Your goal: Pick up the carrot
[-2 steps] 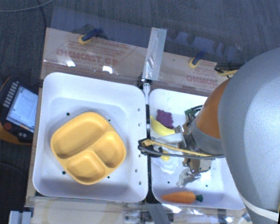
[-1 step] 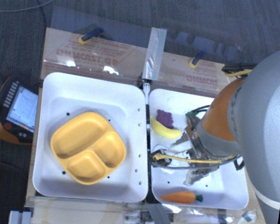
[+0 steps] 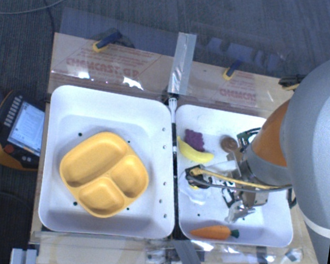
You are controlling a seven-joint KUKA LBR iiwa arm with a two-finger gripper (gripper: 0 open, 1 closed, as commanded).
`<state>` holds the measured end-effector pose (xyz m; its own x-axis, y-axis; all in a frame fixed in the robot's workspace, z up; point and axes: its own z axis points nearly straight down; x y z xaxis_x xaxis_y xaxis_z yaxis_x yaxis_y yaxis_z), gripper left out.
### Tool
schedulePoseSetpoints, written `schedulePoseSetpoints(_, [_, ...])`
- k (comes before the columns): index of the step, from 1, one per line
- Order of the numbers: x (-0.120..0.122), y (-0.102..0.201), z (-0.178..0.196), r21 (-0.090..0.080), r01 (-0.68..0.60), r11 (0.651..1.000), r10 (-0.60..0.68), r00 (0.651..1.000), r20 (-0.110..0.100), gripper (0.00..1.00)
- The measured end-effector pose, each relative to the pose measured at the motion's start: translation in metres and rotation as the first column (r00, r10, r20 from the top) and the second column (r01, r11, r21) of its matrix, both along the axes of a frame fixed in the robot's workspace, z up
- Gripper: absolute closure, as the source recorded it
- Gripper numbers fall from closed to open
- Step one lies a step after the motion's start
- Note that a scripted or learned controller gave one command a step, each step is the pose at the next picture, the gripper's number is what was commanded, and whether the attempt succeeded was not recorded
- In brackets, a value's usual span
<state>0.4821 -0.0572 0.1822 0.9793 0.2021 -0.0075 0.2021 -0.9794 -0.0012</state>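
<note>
The carrot (image 3: 214, 231) lay in the right bin (image 3: 272, 235). The gripper (image 3: 236, 215) hung just above it; finger state unclear.

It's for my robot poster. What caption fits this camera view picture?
Robot arm's claw hovers over the right bin, just above the carrot; a yellow tray sits in the left bin.

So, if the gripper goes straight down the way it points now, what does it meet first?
Probably the bare floor of the right bin. The gripper hangs just above and right of the carrot in the view, so it likely misses it, though depth is unclear.
</note>
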Motion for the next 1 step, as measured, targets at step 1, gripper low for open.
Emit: schedulePoseSetpoints(1, [0.0004,-0.0400,0.0227,-0.001,0.003,1.000,-0.003,1.000,0.002,0.00])
